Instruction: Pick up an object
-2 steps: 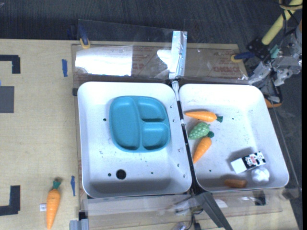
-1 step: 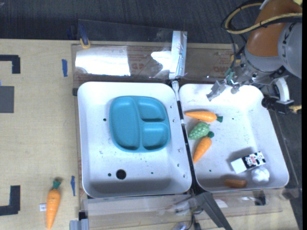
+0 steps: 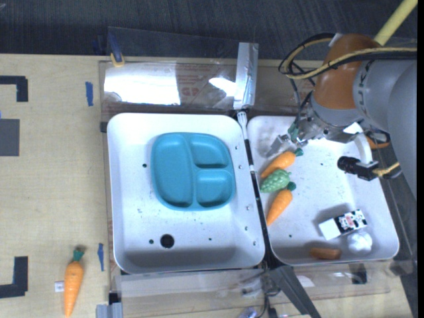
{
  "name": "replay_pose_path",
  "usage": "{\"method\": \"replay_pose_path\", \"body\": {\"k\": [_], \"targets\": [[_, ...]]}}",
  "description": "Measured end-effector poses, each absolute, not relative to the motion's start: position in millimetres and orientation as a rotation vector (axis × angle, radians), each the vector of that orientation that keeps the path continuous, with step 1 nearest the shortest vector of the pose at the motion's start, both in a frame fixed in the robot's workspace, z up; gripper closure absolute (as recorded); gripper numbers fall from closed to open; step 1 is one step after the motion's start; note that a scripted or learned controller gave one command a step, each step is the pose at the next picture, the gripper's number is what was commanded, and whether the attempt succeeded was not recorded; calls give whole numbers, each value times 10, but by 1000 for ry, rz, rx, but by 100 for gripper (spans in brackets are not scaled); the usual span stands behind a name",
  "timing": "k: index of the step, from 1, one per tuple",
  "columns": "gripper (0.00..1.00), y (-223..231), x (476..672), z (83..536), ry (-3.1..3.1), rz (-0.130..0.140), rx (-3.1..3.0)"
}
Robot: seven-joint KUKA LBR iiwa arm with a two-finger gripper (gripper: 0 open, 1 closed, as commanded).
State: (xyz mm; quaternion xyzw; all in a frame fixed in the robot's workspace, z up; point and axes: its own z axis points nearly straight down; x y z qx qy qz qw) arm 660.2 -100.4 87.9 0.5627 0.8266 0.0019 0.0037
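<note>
Camera view: my gripper [image 3: 296, 136] hovers over the toy carrot [image 3: 279, 163]; finger state unclear. It looks light and slick; grasp mid-body.

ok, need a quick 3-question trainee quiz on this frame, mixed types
1. True or false: the blue divided plastic plate lies in the left white bin.
2. How many orange toy carrots lie in the right white bin?
3. Which lies outside both bins? A) green toy vegetable B) orange toy carrot on the wooden bench C) small brown sausage-shaped toy

Key: 1 true; 2 two; 3 B.
</note>
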Motion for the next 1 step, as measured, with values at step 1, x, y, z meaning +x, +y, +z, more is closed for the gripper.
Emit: {"method": "replay_pose_path", "body": {"k": [1], "targets": [[100, -1006, 6615, 992, 2586, 10, 1763]]}}
